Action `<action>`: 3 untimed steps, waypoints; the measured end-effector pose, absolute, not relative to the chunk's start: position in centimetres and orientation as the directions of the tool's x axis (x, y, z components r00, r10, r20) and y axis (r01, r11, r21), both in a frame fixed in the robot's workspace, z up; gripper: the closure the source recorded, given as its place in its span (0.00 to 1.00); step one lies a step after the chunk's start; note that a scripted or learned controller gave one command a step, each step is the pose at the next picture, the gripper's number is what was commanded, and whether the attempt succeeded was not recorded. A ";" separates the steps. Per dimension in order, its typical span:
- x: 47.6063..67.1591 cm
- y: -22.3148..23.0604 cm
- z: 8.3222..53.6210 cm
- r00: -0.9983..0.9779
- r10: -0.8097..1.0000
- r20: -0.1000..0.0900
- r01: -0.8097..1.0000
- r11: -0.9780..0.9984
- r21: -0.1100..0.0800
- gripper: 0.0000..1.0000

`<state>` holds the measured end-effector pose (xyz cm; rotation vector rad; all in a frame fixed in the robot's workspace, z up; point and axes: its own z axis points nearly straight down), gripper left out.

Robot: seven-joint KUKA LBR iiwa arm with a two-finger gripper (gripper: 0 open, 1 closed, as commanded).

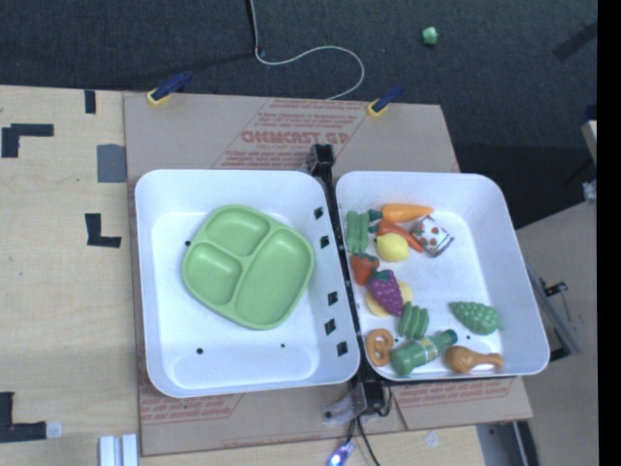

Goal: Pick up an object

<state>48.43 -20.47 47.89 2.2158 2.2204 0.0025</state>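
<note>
Toy food (pixel 414 320): heaped in right bin (pixel 505 260), mostly near its left wall
Hard to make out: red piece (pixel 362 268) overlapped by lemon (pixel 392 249) and grapes (pixel 385 291); kind unclear
Lying clear: drumstick (pixel 473 360), carrot (pixel 406 212)
Left bin (pixel 155 260): holds green divided plate (pixel 250 265)
Pincer: opening, hold and position relative to toys cannot be told

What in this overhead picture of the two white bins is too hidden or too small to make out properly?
- Small green speck on the dark floor, camera view: too small to identify.
- Yellow piece in the right bin: mostly covered by the purple grapes.
- Red-and-white toy: too blurred to name.
- Cardboard print: letters too blurred to read.
</note>
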 end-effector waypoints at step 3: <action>48.5 -22.3 54.5 -0.002 1.000 -0.003 1.000 0.002 0.002 1.00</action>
